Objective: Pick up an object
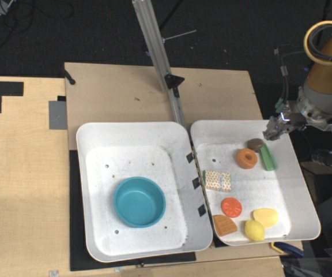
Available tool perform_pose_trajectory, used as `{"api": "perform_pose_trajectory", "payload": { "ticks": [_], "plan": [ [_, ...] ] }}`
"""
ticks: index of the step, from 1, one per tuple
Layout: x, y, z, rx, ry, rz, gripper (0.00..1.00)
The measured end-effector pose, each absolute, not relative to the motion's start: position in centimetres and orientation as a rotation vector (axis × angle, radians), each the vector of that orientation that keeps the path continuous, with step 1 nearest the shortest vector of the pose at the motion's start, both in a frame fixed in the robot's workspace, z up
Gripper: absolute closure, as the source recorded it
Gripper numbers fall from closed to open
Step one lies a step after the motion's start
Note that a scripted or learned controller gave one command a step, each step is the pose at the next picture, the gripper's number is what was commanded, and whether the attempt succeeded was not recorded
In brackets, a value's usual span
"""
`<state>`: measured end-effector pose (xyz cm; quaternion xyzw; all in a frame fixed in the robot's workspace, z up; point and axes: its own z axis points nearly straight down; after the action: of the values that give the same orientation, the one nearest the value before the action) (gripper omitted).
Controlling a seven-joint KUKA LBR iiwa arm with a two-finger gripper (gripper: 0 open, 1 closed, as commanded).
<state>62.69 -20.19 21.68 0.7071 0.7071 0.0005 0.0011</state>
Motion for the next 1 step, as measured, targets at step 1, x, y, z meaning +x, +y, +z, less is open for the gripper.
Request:
{"api": "perform_pose_trajectory", "payload": {
  "ticks": [1],
  "plan": [
    [62.46,-15.14,22.91,2.217,2.224,0.001,1.00]
  ]
}}
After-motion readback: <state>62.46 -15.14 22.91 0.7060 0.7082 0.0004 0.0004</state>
